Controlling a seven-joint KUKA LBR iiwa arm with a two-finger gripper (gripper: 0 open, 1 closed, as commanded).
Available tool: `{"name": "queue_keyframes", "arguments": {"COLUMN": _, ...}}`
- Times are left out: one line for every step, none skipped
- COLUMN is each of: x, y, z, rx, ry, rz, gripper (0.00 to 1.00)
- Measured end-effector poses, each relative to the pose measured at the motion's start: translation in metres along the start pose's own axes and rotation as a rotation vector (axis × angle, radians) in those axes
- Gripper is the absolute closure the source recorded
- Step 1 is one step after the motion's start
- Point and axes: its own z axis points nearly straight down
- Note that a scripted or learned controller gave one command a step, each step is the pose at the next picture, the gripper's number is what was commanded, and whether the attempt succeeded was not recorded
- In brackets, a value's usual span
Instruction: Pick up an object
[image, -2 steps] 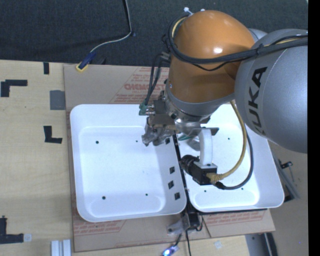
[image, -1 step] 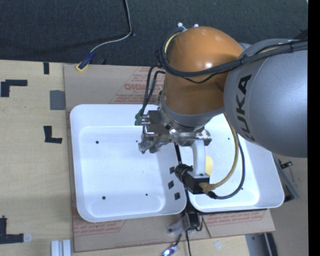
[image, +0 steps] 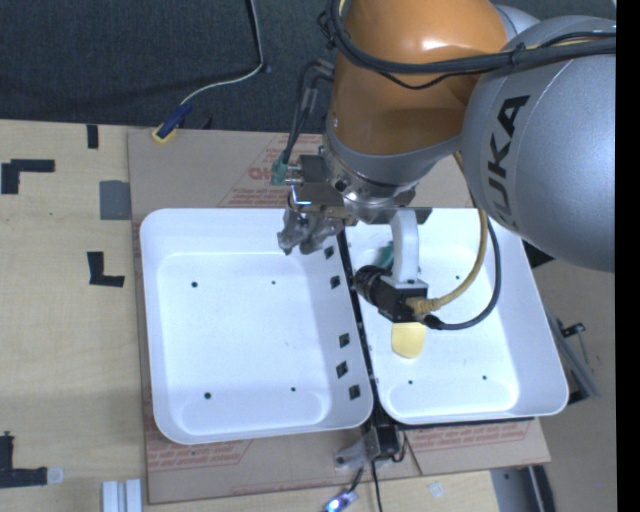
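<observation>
End effector (image: 300, 235): sits upper centre of frame, over the top edge of the left bin (image: 240, 330), close to the divider between the two bins. Finger state cannot be told from this angle; the wrist and the orange band (image: 410, 70) above crowd the view. Nothing seen between the tips, so no hold is credited.

Target obj.: pale yellow object (image: 407, 341), right of centre and a little below mid-frame, lying on the floor of the right bin (image: 500, 380), near the divider. A black fitting with a hose (image: 395, 292) hangs just above it in frame.

Assessment: approach phase, pick not yet made. End effector is well apart from the obj. and on the wrong side of the divider.

Recs.:
- Translate toward lower right, clear the divider rim before descending.
- Descend straight down, centred on the obj.; looks small and rounded, so likely to roll if nudged off-centre.
- Keep the hose clear of the obj.
- Verify hold after lift.
</observation>
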Motion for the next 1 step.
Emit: {"name": "queue_keyframes", "arguments": {"x": 0.0675, "y": -0.0243, "z": 0.0877, "rx": 0.013, "ry": -0.004, "rz": -0.004, "gripper": 1.0}}
